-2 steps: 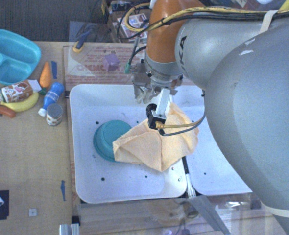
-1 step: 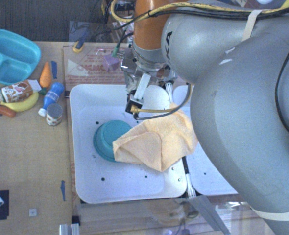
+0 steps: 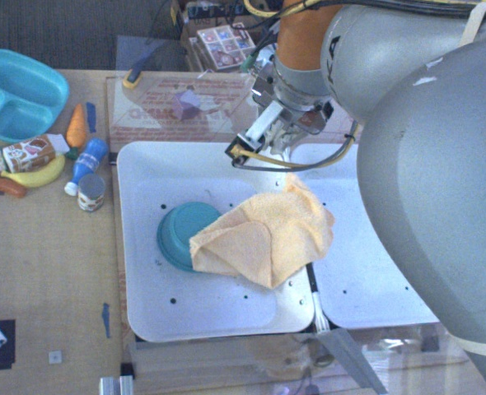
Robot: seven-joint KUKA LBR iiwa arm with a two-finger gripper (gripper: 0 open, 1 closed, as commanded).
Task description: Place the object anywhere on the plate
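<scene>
A teal plate [image 3: 179, 234] lies in the left white bin [image 3: 144, 295], left of its middle. A yellow cloth [image 3: 268, 233] is draped over the plate's right edge and reaches across the divider into the right bin [image 3: 375, 286]. The cloth rises to a small peak at its upper right corner, just below my gripper [image 3: 286, 153]. The gripper hangs from the grey wrist with the orange band, over the far rim between the two bins. The wrist hides its tip.
On the bench to the left lie a blue divided tray [image 3: 16, 97], a carrot [image 3: 77, 126], a banana [image 3: 37, 174], a small blue bottle [image 3: 86, 164] and a can [image 3: 91, 193]. Behind the bins are a printed sheet [image 3: 181, 105] and a patterned box [image 3: 222, 45].
</scene>
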